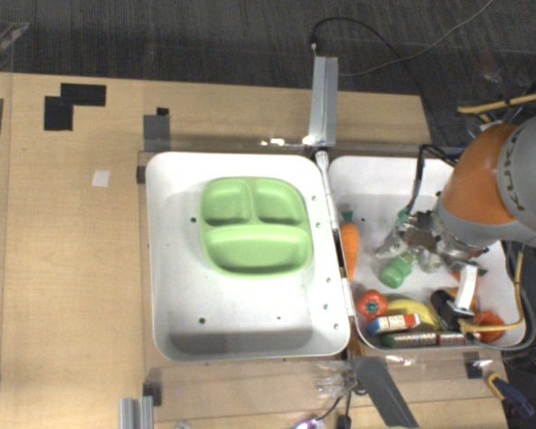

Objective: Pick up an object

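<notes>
Right bin (375,181) far half bare; toys crowd near edge (banana (414,311), tomato (372,305)).

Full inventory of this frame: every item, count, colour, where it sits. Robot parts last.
divided plate: 1, light green, three compartments, middle of the left bin
left bin: 1, white, shallow
right bin: 1, white, shallow, beside the left bin
carrot: 1, orange, along the right bin's left wall
green object: 1, green, mid right bin, right by the gripper; exact type unclear
tomato: 1, red, near-left of the right bin
banana: 1, yellow, near edge of the right bin
small mixed items: several, dark, red and orange, near-right corner of the right bin; too cluttered to name
bench: 1, light wood
gripper: 1, metal, low over the mid right bin
arm: 1, grey with orange band, from the right
</notes>
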`<state>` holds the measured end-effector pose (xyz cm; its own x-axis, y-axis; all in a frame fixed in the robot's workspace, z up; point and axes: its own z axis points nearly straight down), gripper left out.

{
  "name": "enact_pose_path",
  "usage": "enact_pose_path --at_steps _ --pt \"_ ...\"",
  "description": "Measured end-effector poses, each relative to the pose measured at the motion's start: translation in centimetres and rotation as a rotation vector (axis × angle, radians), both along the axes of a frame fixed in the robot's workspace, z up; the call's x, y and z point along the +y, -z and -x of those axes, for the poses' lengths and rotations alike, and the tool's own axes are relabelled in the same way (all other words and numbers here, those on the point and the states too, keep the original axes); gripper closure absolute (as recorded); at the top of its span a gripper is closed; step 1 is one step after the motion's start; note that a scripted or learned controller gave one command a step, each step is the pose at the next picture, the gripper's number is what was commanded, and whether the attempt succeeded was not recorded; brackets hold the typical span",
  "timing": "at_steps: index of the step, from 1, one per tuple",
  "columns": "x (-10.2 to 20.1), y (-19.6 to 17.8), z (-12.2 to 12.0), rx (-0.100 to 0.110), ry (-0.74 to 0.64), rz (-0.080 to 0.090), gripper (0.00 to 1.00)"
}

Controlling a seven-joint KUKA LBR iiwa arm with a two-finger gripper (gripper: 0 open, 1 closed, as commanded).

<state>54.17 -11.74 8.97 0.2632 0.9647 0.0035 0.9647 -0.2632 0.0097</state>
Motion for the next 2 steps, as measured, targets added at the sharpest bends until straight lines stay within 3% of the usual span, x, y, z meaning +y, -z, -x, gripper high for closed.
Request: enact_pose_path --at_steps 1,2 --pt "0.1 -1.2 -0.3 -0.008 -0.001 0.000 1.00" --pt "5.1 -9.7 -9.2 0.005 -0.121 0.002 1.00"
